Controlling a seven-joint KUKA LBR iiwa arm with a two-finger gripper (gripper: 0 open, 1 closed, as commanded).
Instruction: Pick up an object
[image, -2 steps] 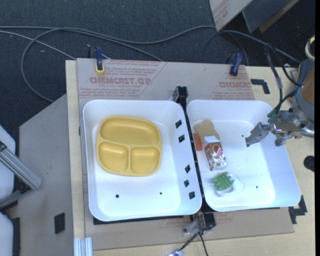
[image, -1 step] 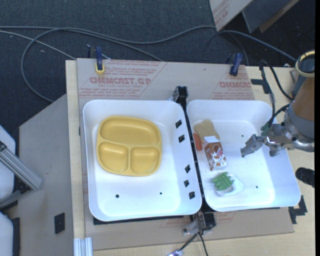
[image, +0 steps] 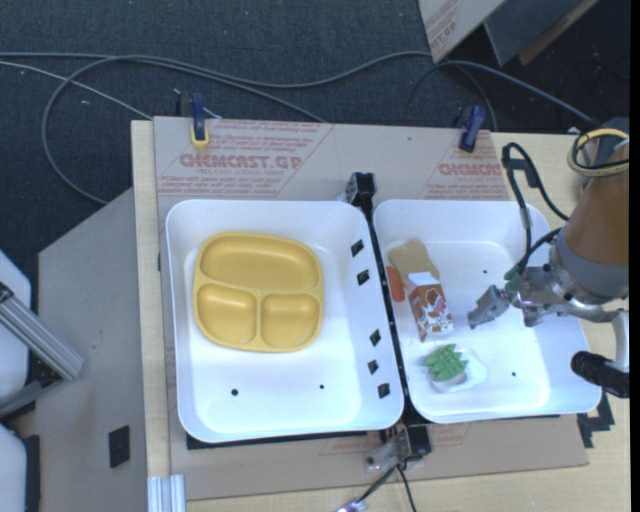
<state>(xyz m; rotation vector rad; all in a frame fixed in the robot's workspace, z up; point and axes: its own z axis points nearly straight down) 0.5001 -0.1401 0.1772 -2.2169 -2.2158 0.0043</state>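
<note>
Nothing sits between the jaws (image: 490, 308) as far as the view shows; the two dark tips appear slightly parted, but they are small and I cannot tell for sure whether they are open or closed. They hang low over the right bin (image: 520, 395), pointing toward its middle, with bare white floor under them.

Just beyond the tips, toward the divider, lies a small carton (image: 430, 309) with red and white print, near but apart from them. Past its upper end rests a tan box (image: 413, 259), and a thin orange piece (image: 396, 285) lies beside that, against the wall. Below the carton and near the front wall is a green toy (image: 446, 362) on a pale disc.

So the pick is not yet done: no object is lifted and all four lie on the bin floor. What is left, in my judgement, is the whole grasp: close in, clamp, raise.

Room is fair. The floor between the tips and the carton is open, and so is the far half of the bin behind them. The carton, box and orange piece crowd the divider (image: 374, 290), so a reach there risks pushing things into that wall. Farther off, the left bin (image: 270, 400) holds a yellow tray (image: 260, 290), well apart.
</note>
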